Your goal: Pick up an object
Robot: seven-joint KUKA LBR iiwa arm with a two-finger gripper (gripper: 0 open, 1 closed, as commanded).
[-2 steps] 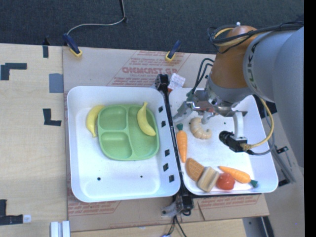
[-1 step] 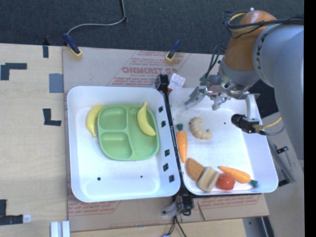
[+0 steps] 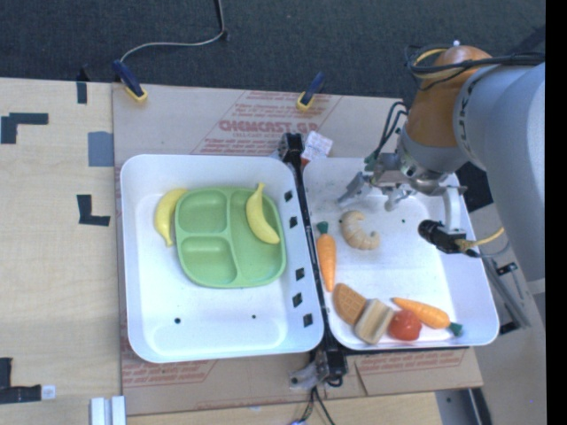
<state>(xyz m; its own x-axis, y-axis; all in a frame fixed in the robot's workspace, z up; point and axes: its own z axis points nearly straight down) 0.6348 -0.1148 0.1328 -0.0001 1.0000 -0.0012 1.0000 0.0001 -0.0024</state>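
Observation:
My gripper point(image 3: 372, 195) hangs over the back of the right bin point(image 3: 461, 282), open, with its fingers spread and nothing between them. Just in front of it a pale croissant point(image 3: 359, 230) lies on the bin floor, apart from the fingers. An orange carrot point(image 3: 326, 259) lies along the bin's left wall. At the front of the bin are a bread roll point(image 3: 349, 300), a cut piece of bread point(image 3: 374, 320), a red tomato point(image 3: 406, 327) and a second carrot point(image 3: 423, 311).
The left bin point(image 3: 151, 308) holds a green divided plate point(image 3: 229, 235) with one banana point(image 3: 261, 215) on it and another banana point(image 3: 166, 215) at its left rim. A black divider point(image 3: 303, 237) runs between the bins. The arm's orange band point(image 3: 438, 104) stands above the right bin's back edge.

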